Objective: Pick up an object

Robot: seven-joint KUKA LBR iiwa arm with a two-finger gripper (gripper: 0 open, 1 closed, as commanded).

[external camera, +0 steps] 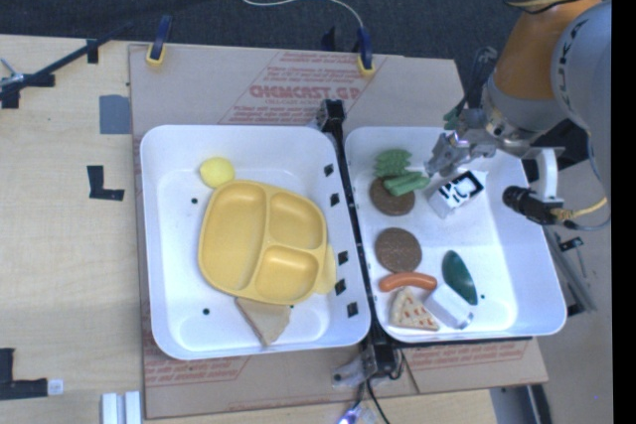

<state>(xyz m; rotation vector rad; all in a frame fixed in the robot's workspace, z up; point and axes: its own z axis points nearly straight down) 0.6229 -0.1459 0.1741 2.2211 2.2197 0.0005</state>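
Tabletop point(60, 243): light wood, fills left and lower frame, dark carpet across the top. Cardboard sheet point(298, 84) lies on it under both bins, held by two clamps at its upper edge.

Arm point(556, 45): grey with orange band, comes in from upper right, wrist angled down-left over the right bin.

Left bin point(164, 213): centre-left of frame. Holds a yellow divided tray point(263, 241) tilted across its middle, a small yellow ball point(217, 173) touching the tray's upper-left edge, and a tan wedge point(263, 321) poking out from under the tray's lower edge.

Right bin point(527, 293): centre-right, touching the left bin along a black divider. Contents, big to small:
- green leafy piece point(397, 172) at upper left of the bin, lying on a brown disc point(392, 199)
- second brown disc point(397, 249) just below that
- dark green oblong point(459, 275) lower right, apart from the discs
- orange sausage point(408, 282) just under the second disc
- pizza-slice piece point(413, 315) below the sausage, near the bin's lower wall
- white-and-black block point(457, 190) beside the leafy piece, on its right

Gripper point(444, 159): low over the upper part of the right bin, between the leafy piece and the block, possibly touching the leaf's right edge. Cannot tell whether the fingers are spread or pressed together; the tips blur into the bin floor.
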